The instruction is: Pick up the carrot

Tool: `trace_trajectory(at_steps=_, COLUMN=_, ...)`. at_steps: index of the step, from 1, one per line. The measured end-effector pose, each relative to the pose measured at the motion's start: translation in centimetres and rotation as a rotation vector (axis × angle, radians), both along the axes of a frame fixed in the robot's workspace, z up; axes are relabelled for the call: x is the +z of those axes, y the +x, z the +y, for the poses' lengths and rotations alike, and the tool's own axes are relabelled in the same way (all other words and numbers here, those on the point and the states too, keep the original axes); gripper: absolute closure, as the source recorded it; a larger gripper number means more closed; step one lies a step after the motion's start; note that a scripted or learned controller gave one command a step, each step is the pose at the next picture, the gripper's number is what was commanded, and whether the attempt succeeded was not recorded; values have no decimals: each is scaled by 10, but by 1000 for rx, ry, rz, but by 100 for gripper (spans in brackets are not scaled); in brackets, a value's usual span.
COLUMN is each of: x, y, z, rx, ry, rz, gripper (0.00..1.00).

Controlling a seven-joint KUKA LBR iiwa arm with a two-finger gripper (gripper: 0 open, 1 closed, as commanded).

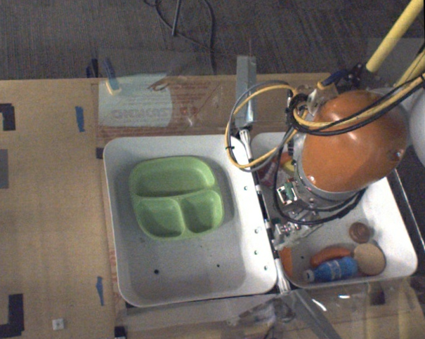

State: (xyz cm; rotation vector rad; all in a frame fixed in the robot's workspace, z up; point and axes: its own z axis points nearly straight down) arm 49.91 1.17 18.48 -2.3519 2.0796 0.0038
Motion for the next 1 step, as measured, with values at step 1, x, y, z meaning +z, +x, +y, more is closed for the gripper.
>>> trace_trajectory(at_steps=1, x=-1, y=-19, z=-35, rx=231, ry=0, rz=1, gripper=100)
